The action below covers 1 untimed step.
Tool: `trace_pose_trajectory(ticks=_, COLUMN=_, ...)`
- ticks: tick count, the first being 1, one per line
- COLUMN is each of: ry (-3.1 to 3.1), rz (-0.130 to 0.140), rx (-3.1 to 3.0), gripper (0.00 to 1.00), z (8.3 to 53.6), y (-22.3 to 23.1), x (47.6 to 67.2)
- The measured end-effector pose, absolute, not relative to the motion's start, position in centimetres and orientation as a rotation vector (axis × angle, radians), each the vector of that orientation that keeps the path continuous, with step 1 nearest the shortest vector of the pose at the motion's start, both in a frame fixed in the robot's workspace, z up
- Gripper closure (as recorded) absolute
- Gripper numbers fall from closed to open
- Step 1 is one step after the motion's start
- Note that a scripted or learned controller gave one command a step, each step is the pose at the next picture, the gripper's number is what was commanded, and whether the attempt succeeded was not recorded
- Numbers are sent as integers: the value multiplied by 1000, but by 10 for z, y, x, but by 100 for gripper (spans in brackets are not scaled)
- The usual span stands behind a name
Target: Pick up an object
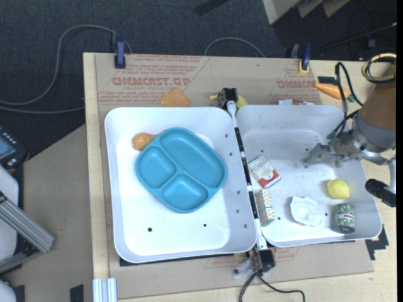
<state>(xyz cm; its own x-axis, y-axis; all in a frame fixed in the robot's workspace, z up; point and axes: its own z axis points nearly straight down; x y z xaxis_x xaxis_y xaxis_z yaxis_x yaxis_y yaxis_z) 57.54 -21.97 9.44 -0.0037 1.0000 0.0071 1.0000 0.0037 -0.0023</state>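
My gripper [329, 153] hangs over the upper right part of the right bin [283, 121], with nothing seen in it. A yellow lemon [338, 189] lies just below it in the bin. Near the bin's front right corner stands a green can [344, 217], with a white lid-like piece [306, 211] to its left. A red and white packet [263, 172] and a patterned packet [266, 206] lie along the bin's left wall.
The left bin [126, 219] holds a blue divided plate [181, 168] and a small orange object [142, 141] behind it. On the bench beyond the bins lie an orange piece [174, 97] and a carrot-like thing [330, 90]. The grey arm [378, 128] enters from the right.
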Motion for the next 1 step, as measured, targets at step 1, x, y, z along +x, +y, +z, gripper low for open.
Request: trace_pose_trajectory(ticks=1, ry=-2238, rz=-11, rx=-2226, gripper=0, z=167, y=-223, x=671)
